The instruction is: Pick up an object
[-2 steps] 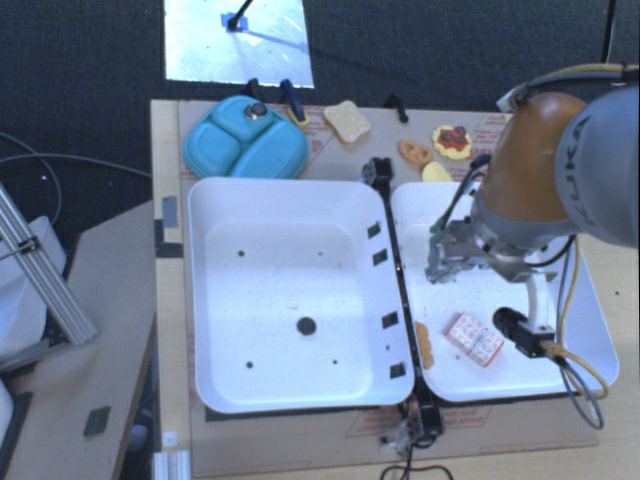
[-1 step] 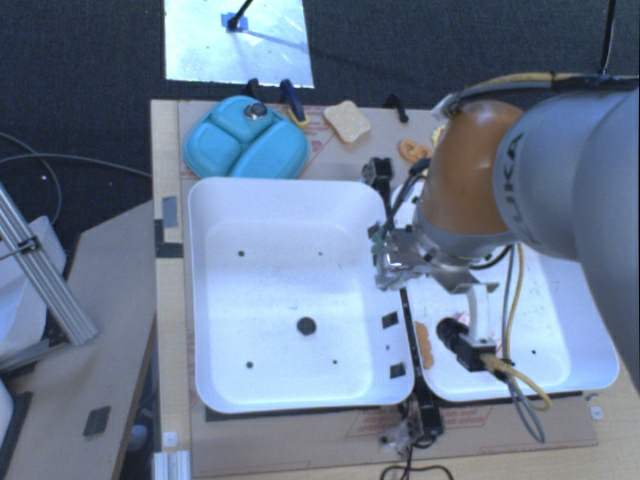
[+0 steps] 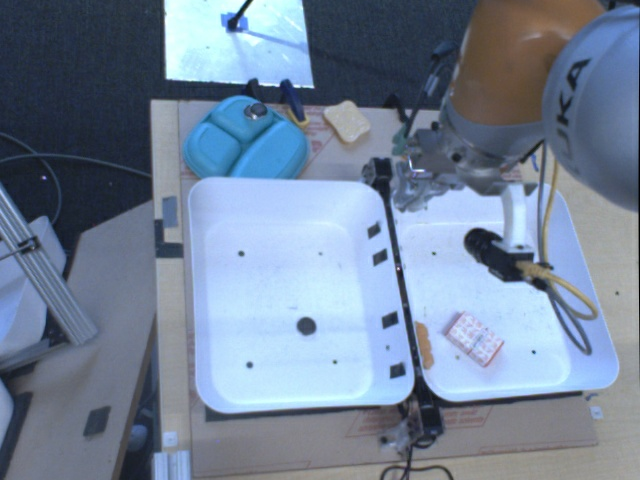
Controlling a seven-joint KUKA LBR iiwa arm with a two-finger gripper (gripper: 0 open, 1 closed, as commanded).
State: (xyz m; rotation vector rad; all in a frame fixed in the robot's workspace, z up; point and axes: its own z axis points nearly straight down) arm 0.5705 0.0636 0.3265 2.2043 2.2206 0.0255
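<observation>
Seen from above at a slant, the grey arm with its orange band (image 3: 520, 28) comes in from two o'clock and fills the upper right corner. Its wrist hangs over the far edge of the shallow white right-hand bin (image 3: 580, 368), near the divider between the two bins. The gripper (image 3: 412, 190) sits at the wrist's nine o'clock side, low over the bin's far left corner; whether it is spread or pressed together I cannot tell, and nothing shows between its tips.

In the right-hand bin, a small boxy packet with a red-and-white pattern (image 3: 474, 338) lies tilted toward six o'clock of the bin's middle. Just beside the divider, at the packet's nine o'clock, lies a small orange-brown strip (image 3: 423, 345).

The shallow white left-hand bin (image 3: 210, 268) holds a small dark round disc (image 3: 306, 325), a little toward six o'clock of its middle.

Beyond the bins, at twelve o'clock, a light blue compartmented plastic tray (image 3: 245, 140) rests on the bench, and a yellow sponge-like block (image 3: 347, 121) lies at its three o'clock.
</observation>
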